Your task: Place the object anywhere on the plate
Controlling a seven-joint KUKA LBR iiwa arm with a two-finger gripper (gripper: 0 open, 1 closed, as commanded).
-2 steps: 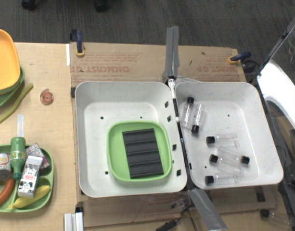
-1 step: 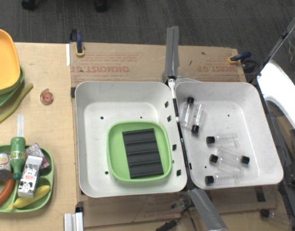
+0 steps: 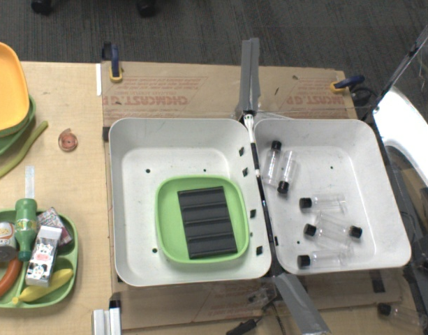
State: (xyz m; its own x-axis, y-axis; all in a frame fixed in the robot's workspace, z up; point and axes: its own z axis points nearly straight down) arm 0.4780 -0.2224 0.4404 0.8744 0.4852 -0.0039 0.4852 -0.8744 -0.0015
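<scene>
On the far left of the bench, outside the bins, a stack of yellow and green dishes (image 3: 3,96) sits at the edge, and below it a green tray of toy food (image 3: 32,264) holds a small bottle, a carton and other bits. None of this appears to belong to the task.

The left bin (image 3: 130,152) holds the green plate (image 3: 168,194), lying flat near the bin's lower middle. A dark ribbed block (image 3: 207,221) sits on the plate's centre; whether it is part of the plate or a separate item cannot be told. No vial lies on the plate.

The right bin (image 3: 367,159) holds the likely objects: several clear vials with black caps. Two vials (image 3: 280,165) lie close together near the upper left of that bin, and the remaining vials (image 3: 325,229) are scattered toward the lower middle, some touching.

At the right edge, a white and grey shape may be part of the arm, but the gripper cannot be made out, so its state cannot be told.

Judging from this, the task looks unstarted: picking a vial, carrying it across and setting it down all remain.
</scene>
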